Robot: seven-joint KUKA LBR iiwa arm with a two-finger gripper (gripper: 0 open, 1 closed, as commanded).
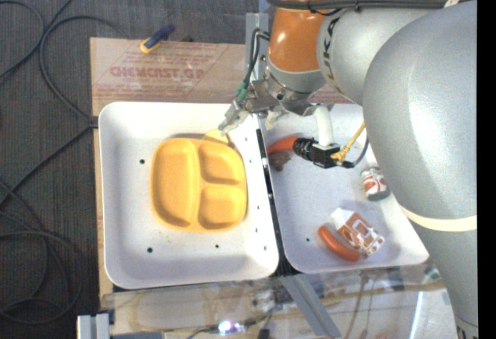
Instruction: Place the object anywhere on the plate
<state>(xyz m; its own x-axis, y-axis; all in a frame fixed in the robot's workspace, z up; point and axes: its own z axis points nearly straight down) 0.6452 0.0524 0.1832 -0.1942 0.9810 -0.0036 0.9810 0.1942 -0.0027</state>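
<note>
A yellow plate (pixel 200 182) with three compartments lies in the left bin (pixel 124 252). My gripper (pixel 235 117) hangs over the left bin's back right corner, just beyond the plate's far right edge. A small pale yellow object (pixel 216 135) shows right below the gripper's tip, at the plate's back rim. Whether it touches the plate or is off it I cannot tell.
The right bin (pixel 302 213) holds a red sausage (pixel 338 244), a red and white packet (pixel 361 231), a small can (pixel 375 183), an orange-red piece (pixel 281 146) and a dark brown lump (pixel 277 162). The big grey arm covers the right side. A cardboard sheet (pixel 155 74) lies behind the left bin.
</note>
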